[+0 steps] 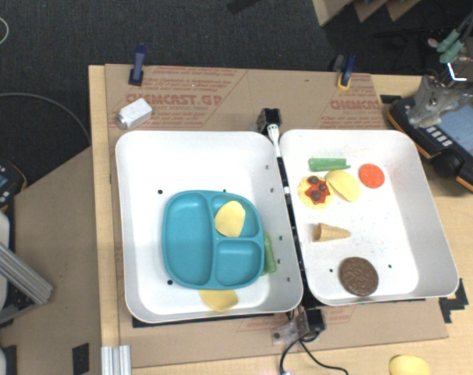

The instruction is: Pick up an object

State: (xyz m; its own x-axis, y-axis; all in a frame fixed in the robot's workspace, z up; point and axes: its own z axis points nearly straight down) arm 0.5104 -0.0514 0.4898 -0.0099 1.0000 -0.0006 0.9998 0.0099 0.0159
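Across the right bin [435, 233] lie the candidates: green stick [328, 163], orange disc [371, 176], cone [330, 232], brown cookie [358, 276]; the cone's long axis runs left-right; I cannot tell the gripper's state; right-bin items sit nearest the arm's entry side.

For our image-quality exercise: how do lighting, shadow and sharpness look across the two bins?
Camera view: even, soft light; the white bins look bright with no harsh glare; the teal divided plate casts hardly any shadow; small items such as the brown disc look slightly soft, not crisp.
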